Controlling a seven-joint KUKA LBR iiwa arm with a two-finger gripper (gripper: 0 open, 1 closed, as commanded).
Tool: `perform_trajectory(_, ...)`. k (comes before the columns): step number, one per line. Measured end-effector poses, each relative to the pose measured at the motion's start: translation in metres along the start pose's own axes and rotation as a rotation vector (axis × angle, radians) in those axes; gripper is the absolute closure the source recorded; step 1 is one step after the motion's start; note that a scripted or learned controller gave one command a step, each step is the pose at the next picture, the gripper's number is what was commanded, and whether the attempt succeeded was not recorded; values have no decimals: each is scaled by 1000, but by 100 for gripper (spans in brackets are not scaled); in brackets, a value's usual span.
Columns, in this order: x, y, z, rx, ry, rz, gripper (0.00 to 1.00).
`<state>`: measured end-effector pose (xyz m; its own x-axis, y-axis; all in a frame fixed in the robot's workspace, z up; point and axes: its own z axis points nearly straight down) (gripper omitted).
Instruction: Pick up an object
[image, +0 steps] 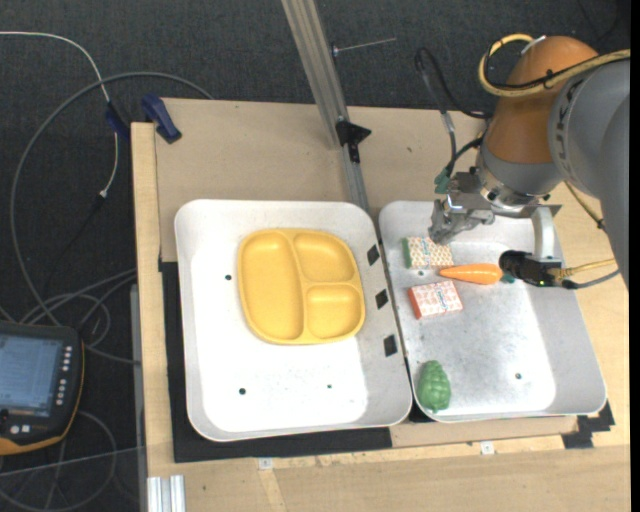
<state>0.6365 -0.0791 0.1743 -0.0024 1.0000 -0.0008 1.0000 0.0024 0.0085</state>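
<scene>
The right bin (520, 350) holds an orange carrot (470, 273), a speckled pink and white block (435, 299), a similar block with a green end (427, 252), and a bumpy green lump (434, 386) near the front edge. My gripper (447, 226) hangs over the bin's far left part, just above and right of the green-ended block and behind the carrot. Nothing shows between its tips.
A yellow three-compartment tray (300, 284) lies in the left bin (215, 390). A slanted metal pole (330, 90) rises behind the bins. Cables and a handheld pendant (35, 380) lie on the floor to the left.
</scene>
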Motion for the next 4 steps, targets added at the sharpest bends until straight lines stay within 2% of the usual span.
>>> perform_trajectory(1,-2,8,-64,-1,0,1,100)
perform_trajectory(2,-2,9,-95,2,0,1,100)
perform_trajectory(3,45,-5,-98,11,3,-3,100)
perform_trajectory(4,95,-21,-79,14,4,-3,100)
